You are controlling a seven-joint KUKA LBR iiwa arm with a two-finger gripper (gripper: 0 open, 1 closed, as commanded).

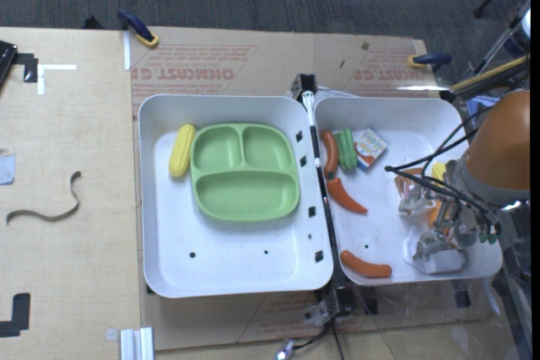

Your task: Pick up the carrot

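Observation:
The carrot, orange-red and tapering to a point, lies in the right white bin near its left wall, tip pointing right and down. My gripper hangs low over the right side of that bin, about a hand's width to the right of the carrot and apart from it. The wrist and cables hide what lies under the gripper. A small orange patch shows by the gripper, and I cannot tell what it is.
The right bin also holds a reddish sausage, a green item, a small printed box, and another sausage near the front wall. The left bin holds a green divided plate and a corn cob.

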